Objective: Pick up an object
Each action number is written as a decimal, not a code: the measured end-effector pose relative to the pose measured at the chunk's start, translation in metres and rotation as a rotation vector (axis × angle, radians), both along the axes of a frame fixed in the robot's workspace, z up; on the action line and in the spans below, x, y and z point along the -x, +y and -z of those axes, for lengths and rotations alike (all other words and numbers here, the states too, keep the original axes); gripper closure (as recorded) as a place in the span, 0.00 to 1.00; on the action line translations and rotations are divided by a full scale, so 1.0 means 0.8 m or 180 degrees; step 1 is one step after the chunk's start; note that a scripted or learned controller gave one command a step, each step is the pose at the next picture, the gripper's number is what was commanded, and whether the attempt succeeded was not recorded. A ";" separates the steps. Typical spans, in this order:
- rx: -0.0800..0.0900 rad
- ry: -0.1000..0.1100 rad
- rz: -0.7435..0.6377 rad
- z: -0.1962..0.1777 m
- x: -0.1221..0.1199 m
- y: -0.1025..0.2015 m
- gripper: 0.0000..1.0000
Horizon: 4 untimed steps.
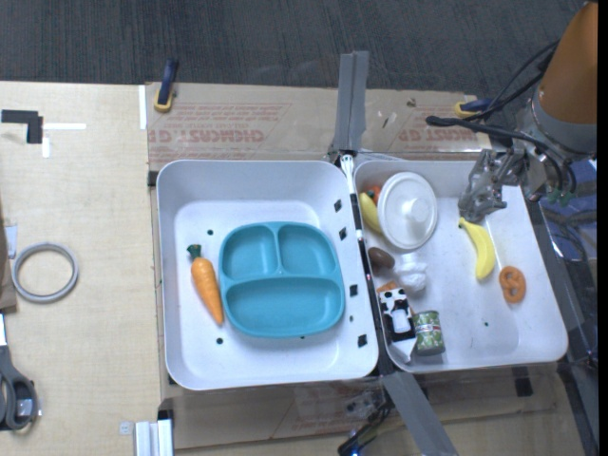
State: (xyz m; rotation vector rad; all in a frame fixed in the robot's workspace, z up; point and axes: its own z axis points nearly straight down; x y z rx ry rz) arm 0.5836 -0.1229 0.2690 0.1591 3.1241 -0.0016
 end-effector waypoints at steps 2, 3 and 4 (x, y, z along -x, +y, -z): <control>0.0002 0.0024 -0.0790 0.059 -0.019 -0.039 1.00; 0.0003 0.0034 -0.1446 0.207 -0.014 -0.074 1.00; 0.0008 0.0020 -0.1419 0.093 -0.046 -0.051 1.00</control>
